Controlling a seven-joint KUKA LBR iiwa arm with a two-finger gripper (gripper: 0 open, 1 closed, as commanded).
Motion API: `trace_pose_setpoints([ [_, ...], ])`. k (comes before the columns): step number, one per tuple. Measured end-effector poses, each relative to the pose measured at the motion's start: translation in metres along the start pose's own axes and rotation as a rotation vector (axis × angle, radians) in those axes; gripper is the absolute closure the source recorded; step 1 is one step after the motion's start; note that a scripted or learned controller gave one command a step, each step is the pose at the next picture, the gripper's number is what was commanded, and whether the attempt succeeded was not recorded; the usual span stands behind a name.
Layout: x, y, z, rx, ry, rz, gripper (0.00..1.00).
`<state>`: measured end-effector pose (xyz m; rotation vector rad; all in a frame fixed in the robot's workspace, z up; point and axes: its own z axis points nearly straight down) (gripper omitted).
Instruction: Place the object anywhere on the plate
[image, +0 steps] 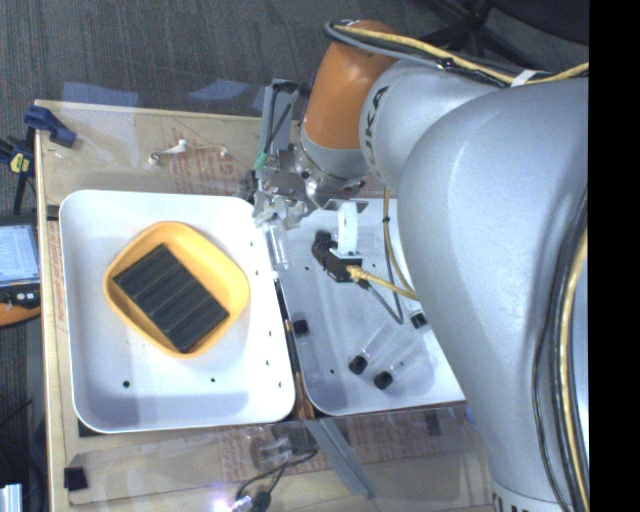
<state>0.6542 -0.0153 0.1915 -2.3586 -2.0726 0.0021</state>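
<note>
Right, the two-finger metal gripper (275, 222) hangs above the divide between the bins, just beyond the far right corner of the yellow squarish plate with its dark ribbed centre (178, 288), which lies in the left white bin (150, 405).

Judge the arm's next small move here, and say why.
Probably swing left over the plate. The gripper hangs at the left bin's upper right rim, beside the plate and not above it. Whether it carries anything is unclear from this view.
</note>
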Motion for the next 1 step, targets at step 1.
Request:
trace_pose_setpoints([
  [1,0.0,0.0001,-0.0002,0.0,0.0,0.0,0.0],
])
